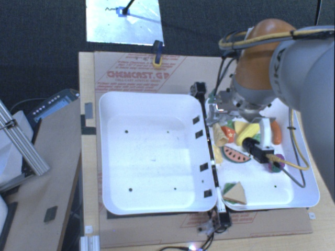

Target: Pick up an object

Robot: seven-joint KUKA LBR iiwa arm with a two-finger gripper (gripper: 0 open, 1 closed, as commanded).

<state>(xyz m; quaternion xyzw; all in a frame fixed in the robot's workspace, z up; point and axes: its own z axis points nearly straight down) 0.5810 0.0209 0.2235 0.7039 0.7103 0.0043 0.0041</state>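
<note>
The arm [293,51] enters from the right and bends down over the right bin [301,195]; its orange band sits above the wrist, and the gripper [235,122] hangs low over the far left part of this bin, close to the wall that divides the two bins; whether the fingers are spread or pressed together I cannot tell, because the wrist covers them.

The objects lie crowded under and just beside the gripper, in the far left part of the right bin: a watermelon slice [235,154], a yellow piece [246,132], an orange-red piece [228,133], a red and white piece [275,132] toward the right wall, and a purple piece [276,163] near a black part of the tool; a sandwich wedge [235,193] lies apart from them, near the front left corner, almost touching the dividing wall.

The near right part of this bin's floor is bare; the left bin [152,156] shows only its white floor with small dark dots; both bins rest on a cardboard sheet [141,75] on the tabletop [52,140].
</note>
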